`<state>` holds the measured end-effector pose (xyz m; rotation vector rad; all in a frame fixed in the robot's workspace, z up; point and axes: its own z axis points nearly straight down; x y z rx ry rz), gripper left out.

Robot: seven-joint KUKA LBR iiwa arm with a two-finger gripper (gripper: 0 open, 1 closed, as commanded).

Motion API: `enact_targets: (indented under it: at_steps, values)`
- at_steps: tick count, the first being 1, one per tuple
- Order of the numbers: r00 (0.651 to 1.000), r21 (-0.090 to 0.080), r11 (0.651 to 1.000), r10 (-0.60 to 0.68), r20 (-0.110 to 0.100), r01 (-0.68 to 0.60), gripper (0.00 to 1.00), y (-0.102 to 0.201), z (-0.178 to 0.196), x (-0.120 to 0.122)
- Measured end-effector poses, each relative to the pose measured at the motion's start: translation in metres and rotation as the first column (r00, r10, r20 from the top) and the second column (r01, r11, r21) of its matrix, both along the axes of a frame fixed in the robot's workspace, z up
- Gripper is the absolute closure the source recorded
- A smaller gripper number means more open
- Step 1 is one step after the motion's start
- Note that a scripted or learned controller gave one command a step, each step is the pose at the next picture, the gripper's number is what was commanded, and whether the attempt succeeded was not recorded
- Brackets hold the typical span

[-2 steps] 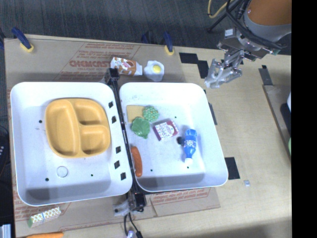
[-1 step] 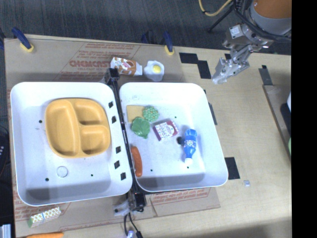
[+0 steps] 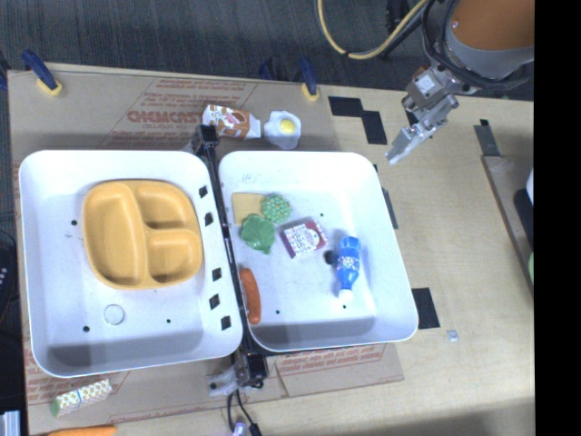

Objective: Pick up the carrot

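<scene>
The carrot (image 3: 251, 295) is lying in the right bin (image 3: 386, 243), pressed right up against that bin's left wall near the front corner, with its length running along the wall. That placement is posing the main risk: a hand coming down over it is likely to be striking the rim or the divider between the two bins with one side, so the grasp may be closing on the wall or sliding off the thin orange body instead of enclosing it. A second hazard is sitting just above the carrot, where a green leafy toy (image 3: 258, 232) is lying near its upper end, and a descent aimed slightly too far back could be catching that instead. The red packet (image 3: 303, 238) and the blue bottle (image 3: 346, 263) are resting further toward the middle of the bin and are looking less likely to be interfering. The hand (image 3: 406, 143) is hovering well apart from all this, above the bare tabletop (image 3: 445, 234) past the right bin's back right corner, carrying nothing; whether it is released or clenched I cannot tell from this angle. The carrot is lying diagonally opposite it, across the whole bin toward the front left, so a long traverse is waiting before any descent.
</scene>
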<state>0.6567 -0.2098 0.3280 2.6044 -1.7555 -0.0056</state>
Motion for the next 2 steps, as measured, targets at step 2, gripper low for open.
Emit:
enact_targets:
  at_steps: [2]
  values:
    - [0.902,0.000,0.902,0.432,0.003,-0.432,1.00,0.0091,0.0236,-0.0322]
